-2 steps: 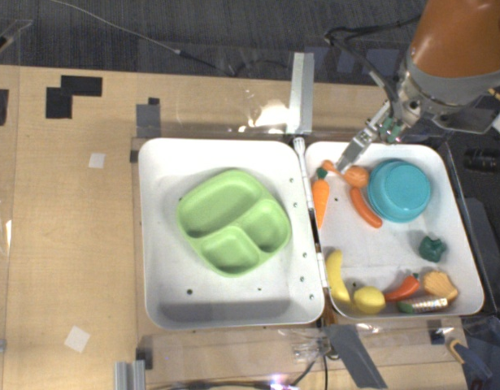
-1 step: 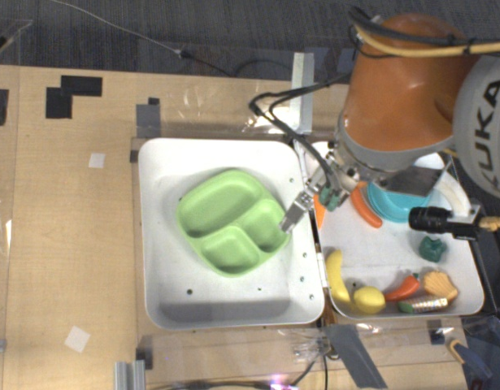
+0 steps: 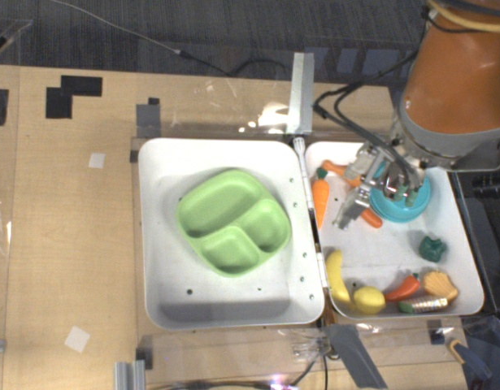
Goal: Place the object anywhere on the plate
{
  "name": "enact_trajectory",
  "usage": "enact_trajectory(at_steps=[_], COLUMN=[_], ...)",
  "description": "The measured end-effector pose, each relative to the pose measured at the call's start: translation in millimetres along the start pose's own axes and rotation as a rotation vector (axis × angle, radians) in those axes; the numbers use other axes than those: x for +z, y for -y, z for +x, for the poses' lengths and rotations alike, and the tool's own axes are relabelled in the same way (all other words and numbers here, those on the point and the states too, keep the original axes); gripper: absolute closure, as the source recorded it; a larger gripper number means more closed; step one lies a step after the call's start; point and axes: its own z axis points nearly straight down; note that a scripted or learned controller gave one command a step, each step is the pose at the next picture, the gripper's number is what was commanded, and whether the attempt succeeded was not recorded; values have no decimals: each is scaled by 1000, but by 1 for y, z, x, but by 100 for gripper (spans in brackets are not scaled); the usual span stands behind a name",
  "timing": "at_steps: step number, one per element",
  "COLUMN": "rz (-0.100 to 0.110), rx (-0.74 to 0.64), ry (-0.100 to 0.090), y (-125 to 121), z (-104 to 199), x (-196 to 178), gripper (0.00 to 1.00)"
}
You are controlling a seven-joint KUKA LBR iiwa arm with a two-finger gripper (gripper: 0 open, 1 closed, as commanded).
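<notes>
Small orange plastic toy-food piece (image 3: 368, 217) lies in the right white bin (image 3: 380, 258), just beside my gripper (image 3: 378, 187) and left of a teal round bowl (image 3: 406, 205). I cannot tell whether my gripper is open or closed, nor whether it has the piece. I judge the piece light, stiff and a little slick, best pinched across its middle. Its long axis seems to run from far-left to near-right, though it is small and partly hidden. The green divided plate (image 3: 233, 218) sits in the left bin, well apart
</notes>
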Motion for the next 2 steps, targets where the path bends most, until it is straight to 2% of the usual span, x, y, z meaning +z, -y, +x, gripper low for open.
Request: enact_trajectory(at_steps=[1,2], rz=[-4,3], rx=[-5,-44], ry=[8,-10], y=[-2,-69], z=[-1,5], x=[-13,67], gripper=[100,100])
